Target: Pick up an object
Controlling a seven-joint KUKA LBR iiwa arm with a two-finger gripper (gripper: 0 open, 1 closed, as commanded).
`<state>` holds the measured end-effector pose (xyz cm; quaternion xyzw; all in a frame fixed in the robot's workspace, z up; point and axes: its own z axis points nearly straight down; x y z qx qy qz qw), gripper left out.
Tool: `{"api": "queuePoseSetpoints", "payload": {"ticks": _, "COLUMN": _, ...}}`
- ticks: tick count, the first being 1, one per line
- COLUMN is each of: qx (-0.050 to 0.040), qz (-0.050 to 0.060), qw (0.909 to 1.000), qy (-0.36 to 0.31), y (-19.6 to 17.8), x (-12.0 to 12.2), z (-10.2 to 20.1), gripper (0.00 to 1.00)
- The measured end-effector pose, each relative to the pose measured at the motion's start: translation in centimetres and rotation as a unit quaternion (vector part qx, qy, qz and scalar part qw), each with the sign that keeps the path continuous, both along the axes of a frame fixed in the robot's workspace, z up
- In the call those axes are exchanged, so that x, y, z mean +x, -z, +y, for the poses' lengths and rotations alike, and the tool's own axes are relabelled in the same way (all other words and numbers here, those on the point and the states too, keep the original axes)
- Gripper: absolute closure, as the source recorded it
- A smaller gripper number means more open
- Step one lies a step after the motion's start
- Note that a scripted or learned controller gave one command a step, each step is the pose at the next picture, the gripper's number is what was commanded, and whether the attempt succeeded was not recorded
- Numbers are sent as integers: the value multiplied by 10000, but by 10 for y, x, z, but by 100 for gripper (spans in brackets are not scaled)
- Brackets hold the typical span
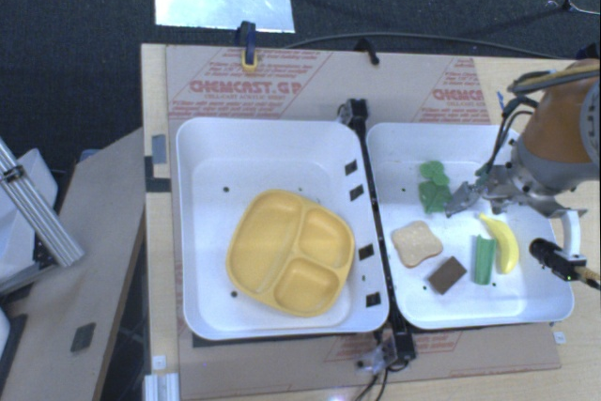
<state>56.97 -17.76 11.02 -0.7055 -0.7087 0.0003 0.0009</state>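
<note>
Poised low over the right bin [540, 300], the gripper [467, 198] hangs just beside the green leafy toy [433, 185], grip state impossible to tell, apparently mid-approach, needing a final descent and a clean close to lift it.

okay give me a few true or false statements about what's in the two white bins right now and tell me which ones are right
1. The yellow divided tray lies in the left bin. True.
2. The banana lies in the left bin. False: it lies in the right bin, beside the green stick.
3. The slice of bread sits on the yellow divided tray. False: it lies on the floor of the right bin, near the brown block.
4. The gripper is over the right bin, close to the green leafy piece. True.
5. The arm enters from the right. True.
</note>
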Motion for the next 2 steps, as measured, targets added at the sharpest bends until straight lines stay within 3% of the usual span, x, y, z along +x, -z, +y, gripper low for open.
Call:
{"api": "queuePoseSetpoints", "payload": {"ticks": 1, "qx": -4, "qz": -8, "qw": 10000, "qy": 9, "y": 27, "x": 0, "z": 0, "gripper": 0}}
{"api": "queuePoseSetpoints", "payload": {"ticks": 2, "qx": -9, "qz": -28, "qw": 10000, "qy": 7, "y": 14, "x": 2, "z": 0, "gripper": 100}}
